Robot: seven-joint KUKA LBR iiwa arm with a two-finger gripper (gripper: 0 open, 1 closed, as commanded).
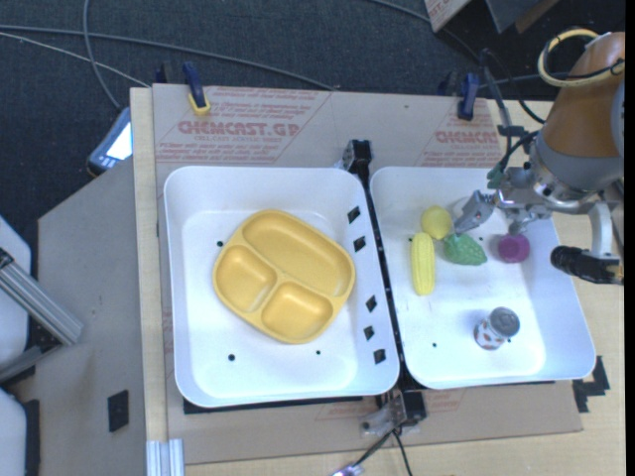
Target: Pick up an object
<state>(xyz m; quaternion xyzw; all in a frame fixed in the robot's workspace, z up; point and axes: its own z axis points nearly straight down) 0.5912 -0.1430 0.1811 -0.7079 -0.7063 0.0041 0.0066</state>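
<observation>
Surface: wooden board (pixel 298 117) clamped over dark carpet, carrying two white bins side by side.
Left bin (pixel 189 296): holds a yellow divided plate (pixel 285 276), lying flat near the middle with open floor toward every wall.
Right bin (pixel 556 335): holds the likely targets, bunched toward its far edge: a yellow lemon (pixel 436 221), a corn cob (pixel 423 263) near the divider wall, a green leafy piece (pixel 463 250) and a purple piece (pixel 513 248).
Near edge: a small metal can (pixel 495 327) stands apart, with bare floor around it.
Gripper (pixel 476 213): low over the far cluster, between lemon and green piece, reaching from the right edge.
Jaws: whether apart or together, I cannot tell; nothing visibly held.
Room: tight among the cluster, so neighbours may get nudged.
</observation>
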